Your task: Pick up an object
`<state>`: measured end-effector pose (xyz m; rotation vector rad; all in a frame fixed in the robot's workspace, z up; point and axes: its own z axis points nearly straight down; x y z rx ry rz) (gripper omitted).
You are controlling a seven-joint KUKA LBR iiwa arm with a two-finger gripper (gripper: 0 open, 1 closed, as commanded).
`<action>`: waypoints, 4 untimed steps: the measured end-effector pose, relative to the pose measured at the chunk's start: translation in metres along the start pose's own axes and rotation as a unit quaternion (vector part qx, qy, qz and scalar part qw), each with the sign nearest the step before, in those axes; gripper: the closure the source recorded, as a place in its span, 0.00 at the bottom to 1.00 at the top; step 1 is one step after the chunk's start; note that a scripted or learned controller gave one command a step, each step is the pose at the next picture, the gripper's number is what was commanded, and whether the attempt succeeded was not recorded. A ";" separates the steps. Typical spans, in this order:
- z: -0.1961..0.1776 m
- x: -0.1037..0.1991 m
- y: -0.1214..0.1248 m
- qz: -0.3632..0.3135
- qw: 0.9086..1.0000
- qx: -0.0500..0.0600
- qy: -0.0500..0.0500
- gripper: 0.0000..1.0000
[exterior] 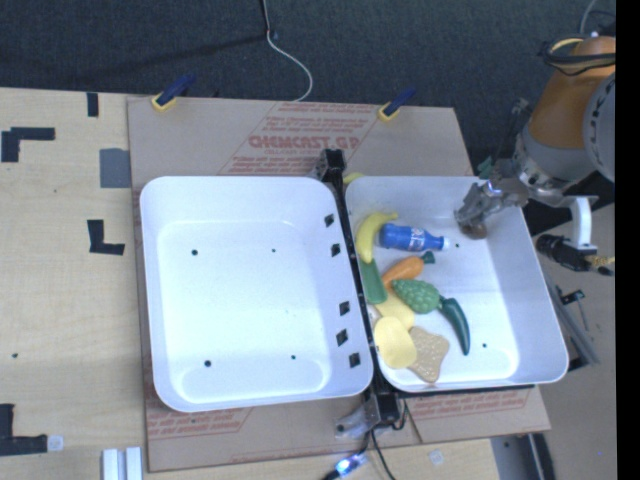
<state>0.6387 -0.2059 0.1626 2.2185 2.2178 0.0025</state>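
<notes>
**Gripper parked at far right of right bin, objects clustered to its left**

The two-finger gripper [478,215] is seen over the upper right part of the right shallow white bin [520,298], near the far rim. Finger state cannot be told; the tip is small and blurred, and nothing is seen held.

No single target is named by the task. The candidates are bunched along the left side of the right bin, against the divider: a yellow plastic banana [371,232], a blue bottle with a white label [410,237], an orange carrot-like piece [402,268], a green bumpy vegetable [416,294], a dark green pepper [456,322], a pale yellow rounded piece [393,340] and a tan bread-like slice [428,354].

The blue bottle is judged nearest: it lies to the gripper's left and slightly nearer the camera, long axis running roughly left-right, cap end toward the gripper. A closure across the short axis would be needed. The banana touches it on the left, the carrot piece sits just below, so room is tight on those sides.

Bin floor is smooth and white, bare between gripper and bottle. The left shallow white bin [240,288] sits on a cardboard sheet [290,138] over the bench.
</notes>
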 end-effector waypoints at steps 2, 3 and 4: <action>0.081 0.059 0.029 -0.004 1.000 0.004 0.002 1.00; 0.078 0.058 0.029 -0.001 1.000 0.003 0.001 1.00; 0.078 0.057 0.029 -0.001 1.000 0.003 0.001 1.00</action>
